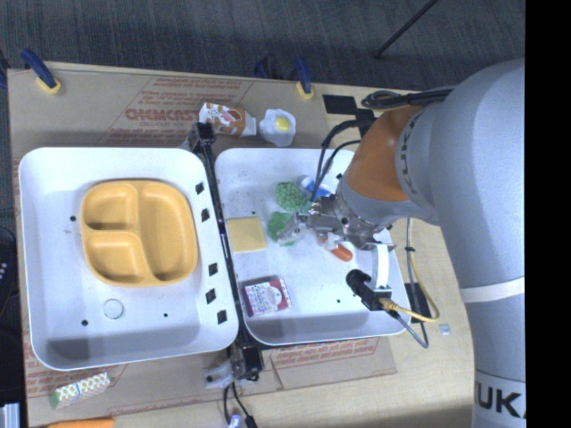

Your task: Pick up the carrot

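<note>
Carrot under wrist; broccoli, cheese slice beside.

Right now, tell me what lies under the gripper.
An orange tip of the carrot pokes out beneath the gripper in the right bin; the carrot's other end is covered by the wrist.

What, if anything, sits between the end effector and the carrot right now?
Nothing visible does. The small orange carrot lies on the right white bin's floor, right beside the end effector. The green leafy toy and flat yellow cheese slice lie on the far side, away from it.
</note>
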Action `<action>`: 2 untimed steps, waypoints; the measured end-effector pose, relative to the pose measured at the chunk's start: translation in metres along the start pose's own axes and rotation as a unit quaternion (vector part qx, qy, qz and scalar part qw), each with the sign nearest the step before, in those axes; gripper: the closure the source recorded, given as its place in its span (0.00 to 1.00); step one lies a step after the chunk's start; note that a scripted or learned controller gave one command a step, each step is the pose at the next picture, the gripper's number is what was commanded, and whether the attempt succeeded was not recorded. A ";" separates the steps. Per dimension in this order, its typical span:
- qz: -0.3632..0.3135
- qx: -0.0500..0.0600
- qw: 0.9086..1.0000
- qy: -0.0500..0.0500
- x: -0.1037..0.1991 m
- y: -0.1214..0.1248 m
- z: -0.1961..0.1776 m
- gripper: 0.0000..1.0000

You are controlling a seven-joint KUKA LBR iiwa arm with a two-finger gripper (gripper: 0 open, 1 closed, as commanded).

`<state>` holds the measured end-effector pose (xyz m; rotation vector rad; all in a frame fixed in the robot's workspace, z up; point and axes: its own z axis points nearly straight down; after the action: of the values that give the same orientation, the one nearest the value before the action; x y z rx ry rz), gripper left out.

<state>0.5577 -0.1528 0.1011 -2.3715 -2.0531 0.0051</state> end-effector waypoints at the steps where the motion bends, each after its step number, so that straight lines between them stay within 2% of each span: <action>1: 0.075 -0.002 0.997 0.000 -0.016 0.025 -0.120 0.00; 2: 0.037 0.000 0.999 0.000 0.087 -0.009 -0.090 0.00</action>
<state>0.5618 -0.0652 0.1909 -2.4462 -1.9635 0.0056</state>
